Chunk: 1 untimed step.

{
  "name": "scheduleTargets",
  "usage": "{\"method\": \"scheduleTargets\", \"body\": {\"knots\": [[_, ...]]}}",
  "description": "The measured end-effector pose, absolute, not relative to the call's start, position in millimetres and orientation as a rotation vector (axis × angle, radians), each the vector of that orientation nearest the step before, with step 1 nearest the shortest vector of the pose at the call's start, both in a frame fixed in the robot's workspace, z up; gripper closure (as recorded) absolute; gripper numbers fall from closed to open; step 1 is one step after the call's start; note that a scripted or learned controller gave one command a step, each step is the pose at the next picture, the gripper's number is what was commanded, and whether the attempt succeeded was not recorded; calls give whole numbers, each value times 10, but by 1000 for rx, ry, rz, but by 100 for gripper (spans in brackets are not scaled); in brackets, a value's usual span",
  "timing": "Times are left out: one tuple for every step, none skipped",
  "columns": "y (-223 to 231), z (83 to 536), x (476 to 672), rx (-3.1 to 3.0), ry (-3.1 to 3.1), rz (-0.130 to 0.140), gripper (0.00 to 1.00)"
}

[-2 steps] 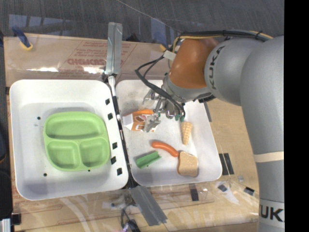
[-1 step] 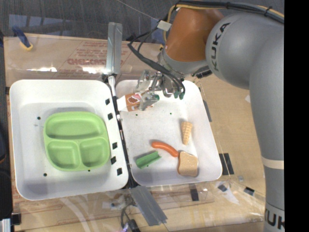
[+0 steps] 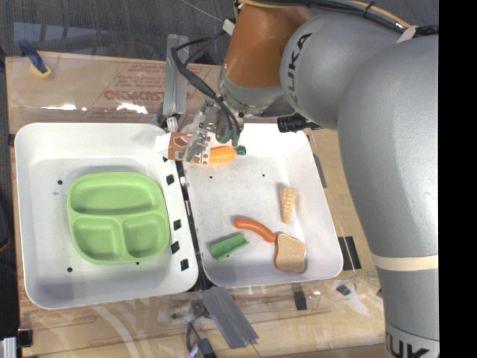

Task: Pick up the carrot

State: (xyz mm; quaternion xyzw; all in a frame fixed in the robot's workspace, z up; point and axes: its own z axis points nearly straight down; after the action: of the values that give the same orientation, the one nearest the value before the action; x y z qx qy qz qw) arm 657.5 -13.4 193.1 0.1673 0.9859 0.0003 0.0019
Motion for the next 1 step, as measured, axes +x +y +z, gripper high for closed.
{"method": "scheduleTargets", "body": {"knots": [[474, 1917, 6444, 236, 3135, 0, 100]]}}
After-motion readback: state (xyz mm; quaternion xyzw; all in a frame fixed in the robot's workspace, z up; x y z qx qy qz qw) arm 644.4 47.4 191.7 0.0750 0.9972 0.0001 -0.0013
